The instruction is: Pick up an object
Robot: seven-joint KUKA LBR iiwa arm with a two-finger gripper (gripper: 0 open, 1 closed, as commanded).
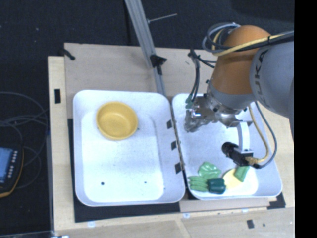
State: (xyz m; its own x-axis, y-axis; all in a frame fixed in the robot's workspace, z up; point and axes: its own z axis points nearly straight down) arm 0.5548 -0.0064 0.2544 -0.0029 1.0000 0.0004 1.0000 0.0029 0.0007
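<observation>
Judging by look, the green toys (207,176) seem light, soft; grip across one. Gripper (192,124) state: cannot tell.

a yellow bowl (117,120) sits upright in the left bin's far corner; green pieces (208,177) and a yellow piece (232,177) cluster at the right bin's near edge.

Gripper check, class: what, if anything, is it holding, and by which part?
Nothing is seen held. The gripper hangs over a bare part of the right bin, away from the green and yellow objects at its near end.
</observation>
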